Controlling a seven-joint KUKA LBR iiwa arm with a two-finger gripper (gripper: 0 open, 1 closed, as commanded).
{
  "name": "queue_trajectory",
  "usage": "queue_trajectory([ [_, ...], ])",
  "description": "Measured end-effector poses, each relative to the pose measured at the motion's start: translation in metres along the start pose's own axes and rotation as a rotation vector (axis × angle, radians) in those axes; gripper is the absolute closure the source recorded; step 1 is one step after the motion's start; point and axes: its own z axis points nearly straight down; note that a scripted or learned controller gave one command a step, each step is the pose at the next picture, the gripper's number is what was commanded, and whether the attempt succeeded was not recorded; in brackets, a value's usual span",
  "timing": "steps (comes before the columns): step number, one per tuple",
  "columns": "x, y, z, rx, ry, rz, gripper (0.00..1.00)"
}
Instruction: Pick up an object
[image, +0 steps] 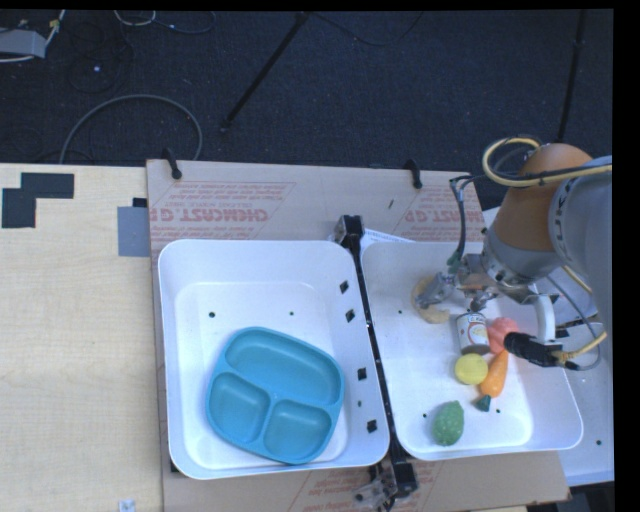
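The grey arm enters from the right edge, its orange band bulging above the wrist, and bends down over the upper part of the right bin. Cables loop around the wrist. The gripper hangs low near the back of that bin, just above or against a small tan, rounded object by the bin floor; whether it grips anything, I cannot tell, since the metal parts blur together there. Just beside it, toward the front, lies a cluster of toys: a small can with a red label, a yellow ball-like fruit, an orange carrot with a dark green tip, and a pinkish piece touching the can. A black-tipped part reaches across just right of the carrot. A green bumpy vegetable sits apart near the front of the same bin. The left bin holds a blue divided tray with three compartments, lying at a slight angle. A black divider runs between the two bins. Both rest on a cardboard sheet with red printing, on a pale wooden bench. Beyond it lies dark carpet with cables and a stand leg.
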Motion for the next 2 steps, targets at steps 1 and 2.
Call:
queue_trajectory([
  [1,-0.002,0.001,-0.012,-0.003,-0.004,0.0,1.0],
  [2,-0.007,0.007,-0.073,0.001,-0.002,-0.001,1.0],
])
